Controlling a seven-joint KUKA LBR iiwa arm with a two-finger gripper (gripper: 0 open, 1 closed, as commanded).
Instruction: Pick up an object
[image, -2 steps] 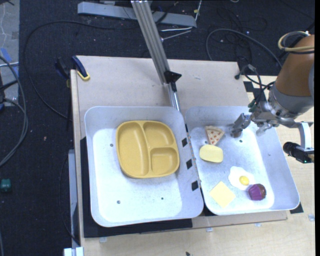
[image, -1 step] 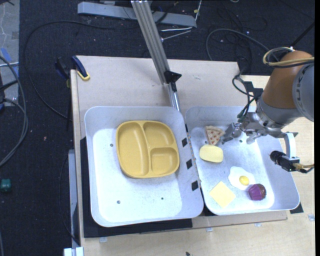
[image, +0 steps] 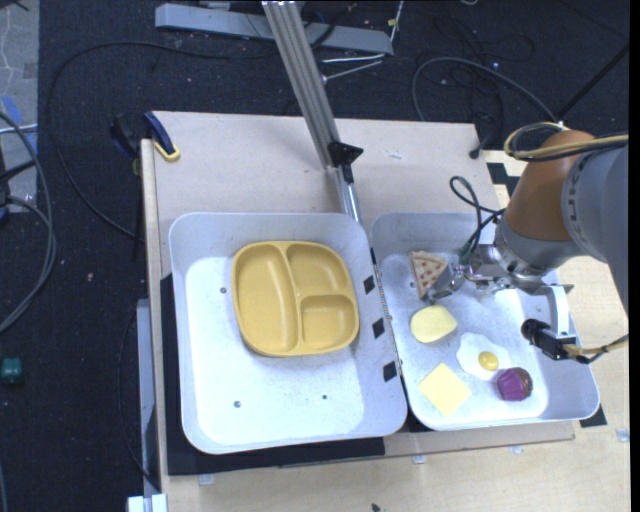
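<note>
Yellow compartmented plastic tray (image: 296, 298)

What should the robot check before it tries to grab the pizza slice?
1. Hand right by the pizza slice: ok.
2. Slice between its fingers: cannot tell.
3. Slice lies apart from the yellow lump: ok.
4. Fried egg, cheese square and purple piece lie away from the hand: ok.
5. Yellow tray sits in the other bin, out of the way: ok.
</note>
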